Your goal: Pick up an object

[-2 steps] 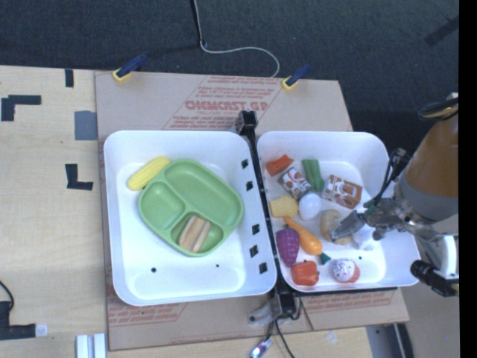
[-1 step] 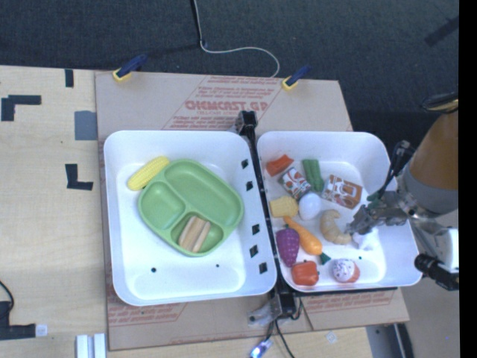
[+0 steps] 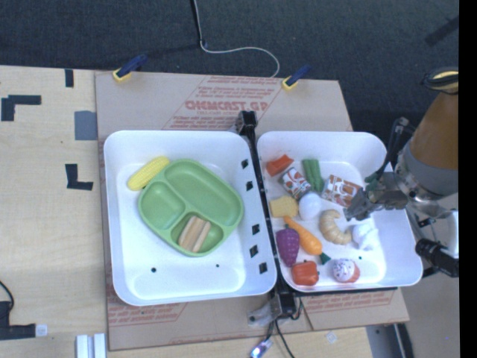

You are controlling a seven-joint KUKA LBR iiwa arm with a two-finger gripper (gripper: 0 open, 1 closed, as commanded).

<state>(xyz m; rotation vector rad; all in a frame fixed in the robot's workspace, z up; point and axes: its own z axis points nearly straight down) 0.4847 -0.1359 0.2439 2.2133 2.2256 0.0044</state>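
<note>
The right bin (image 3: pixel 373 144) holds a heap of toy foods: a red can (image 3: pixel 296 182), a green pepper (image 3: pixel 313 174), a red-and-white packet (image 3: pixel 342 190), a white egg (image 3: pixel 308 206), a yellow block (image 3: pixel 283 207), a croissant (image 3: pixel 335 227), a carrot (image 3: pixel 305 236), a purple eggplant (image 3: pixel 287 245), a red tomato (image 3: pixel 305 274) and a pink-white ball (image 3: pixel 344 270). My gripper (image 3: pixel 361 204) hangs low over the right part of this bin, just right of the packet and above the croissant. Nothing shows between its dark fingers.
The left bin (image 3: pixel 123 222) carries a green divided plate (image 3: pixel 191 203) with a tan bread piece (image 3: pixel 194 233) in one compartment, and a yellow corn cob (image 3: pixel 147 171) beside it. The arm's grey wrist and orange band (image 3: pixel 436 144) overhang the right bin's right wall.
</note>
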